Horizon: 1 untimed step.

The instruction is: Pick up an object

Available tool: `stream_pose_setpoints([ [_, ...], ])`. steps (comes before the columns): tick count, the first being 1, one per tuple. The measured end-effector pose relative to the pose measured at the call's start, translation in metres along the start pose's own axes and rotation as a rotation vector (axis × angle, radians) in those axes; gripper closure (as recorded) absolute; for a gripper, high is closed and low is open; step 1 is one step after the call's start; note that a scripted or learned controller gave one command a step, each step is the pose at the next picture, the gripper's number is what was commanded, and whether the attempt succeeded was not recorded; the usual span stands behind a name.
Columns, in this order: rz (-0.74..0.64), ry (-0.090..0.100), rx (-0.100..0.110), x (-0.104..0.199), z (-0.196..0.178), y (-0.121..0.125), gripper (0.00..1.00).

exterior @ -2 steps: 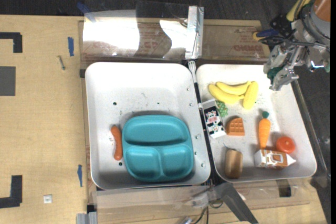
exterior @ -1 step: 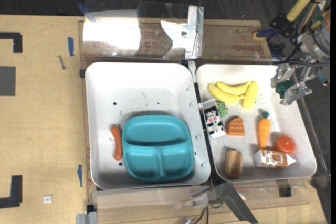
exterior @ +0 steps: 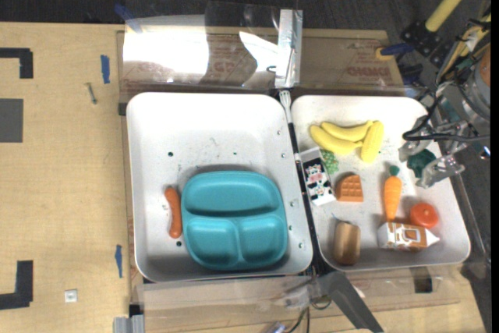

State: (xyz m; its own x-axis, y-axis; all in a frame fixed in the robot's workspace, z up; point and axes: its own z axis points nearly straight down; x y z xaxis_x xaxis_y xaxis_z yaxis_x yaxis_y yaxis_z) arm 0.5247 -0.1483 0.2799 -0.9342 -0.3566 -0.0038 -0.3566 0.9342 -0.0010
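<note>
nothing lifted yet, gripper at the right bin's far edge

so far the pick looks unstarted: every object lies flat in a bin. going from the left, the left bin (exterior: 148, 121) holds a teal divided tray (exterior: 232, 219) with an orange sausage-like toy (exterior: 174, 210) just beside its left edge; the upper half of that bin is bare and offers the most open room. past the shared rim, the right bin (exterior: 351, 107) is crowded: a small printed card (exterior: 316, 180) against the divider, yellow bananas (exterior: 348, 136), a waffle-like piece (exterior: 350, 189), a brown rounded piece (exterior: 346, 240), a carrot (exterior: 391, 195), a small carton (exterior: 407, 235) and a red tomato-like piece (exterior: 424, 214). the gripper (exterior: 431, 160) sits over the bin's right rim, near a dark green piece (exterior: 422, 161); whether its fingers are wide or closed cannot be told, and nothing is visibly between them. the nearest candidates are the green piece, carrot and tomato, all close to the right wall, so clearance there looks tight. the whole lift remains to be done.
</note>
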Motion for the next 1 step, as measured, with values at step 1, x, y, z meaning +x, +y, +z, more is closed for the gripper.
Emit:
stream_pose_setpoints([
  [1,-0.146,-0.004,0.001,-0.0837,-0.0052,-0.0439,1.0],
])
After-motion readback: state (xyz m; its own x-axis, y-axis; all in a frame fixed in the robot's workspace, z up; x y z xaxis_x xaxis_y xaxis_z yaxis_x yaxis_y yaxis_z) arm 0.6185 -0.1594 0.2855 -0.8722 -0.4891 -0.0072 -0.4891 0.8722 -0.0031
